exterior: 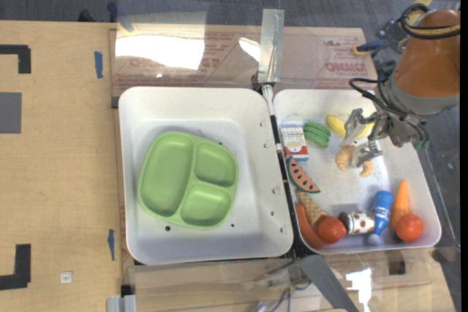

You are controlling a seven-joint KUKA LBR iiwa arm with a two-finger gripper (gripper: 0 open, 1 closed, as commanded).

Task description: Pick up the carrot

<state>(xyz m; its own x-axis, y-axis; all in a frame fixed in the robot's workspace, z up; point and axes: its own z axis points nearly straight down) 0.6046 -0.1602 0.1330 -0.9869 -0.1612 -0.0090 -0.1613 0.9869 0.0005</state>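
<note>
The carrot point(401, 202) is a small orange cone lying near the right wall of the right bin point(423, 164), just above a red-orange ball point(409, 228). My gripper point(365, 137) hangs over the upper middle of that bin, up and to the left of the carrot and well apart from it. Its fingers stand open, with nothing between them. A tan croissant-shaped toy point(349, 158) lies just under and left of the fingertips.
The right bin also holds a milk carton point(294, 139), green pea pod point(317, 133), yellow piece point(336, 125), watermelon slice point(301, 176), cone point(313, 211), red tomato point(330, 229), small can point(357, 221) and blue bottle point(382, 209). A green divided plate point(189, 179) lies in the left bin point(139, 113).
</note>
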